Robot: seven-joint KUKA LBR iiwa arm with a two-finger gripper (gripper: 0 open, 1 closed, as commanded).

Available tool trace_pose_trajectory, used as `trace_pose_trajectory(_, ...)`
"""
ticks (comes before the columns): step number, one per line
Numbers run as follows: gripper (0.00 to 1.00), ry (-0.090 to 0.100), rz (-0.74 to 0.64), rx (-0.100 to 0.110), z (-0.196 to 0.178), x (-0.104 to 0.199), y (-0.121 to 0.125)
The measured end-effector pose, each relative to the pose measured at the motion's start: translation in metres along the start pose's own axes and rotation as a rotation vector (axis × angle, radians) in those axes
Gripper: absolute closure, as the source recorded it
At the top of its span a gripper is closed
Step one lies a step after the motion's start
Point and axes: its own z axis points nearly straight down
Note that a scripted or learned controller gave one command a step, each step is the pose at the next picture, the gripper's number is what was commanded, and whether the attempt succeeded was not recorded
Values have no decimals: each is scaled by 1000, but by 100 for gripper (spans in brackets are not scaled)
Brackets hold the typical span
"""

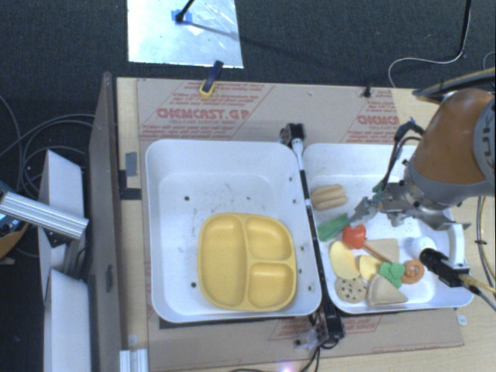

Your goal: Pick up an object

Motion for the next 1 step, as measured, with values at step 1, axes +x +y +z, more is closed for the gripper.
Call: trace_pose_trajectory(1,0,1,0,-5,80,15,8)
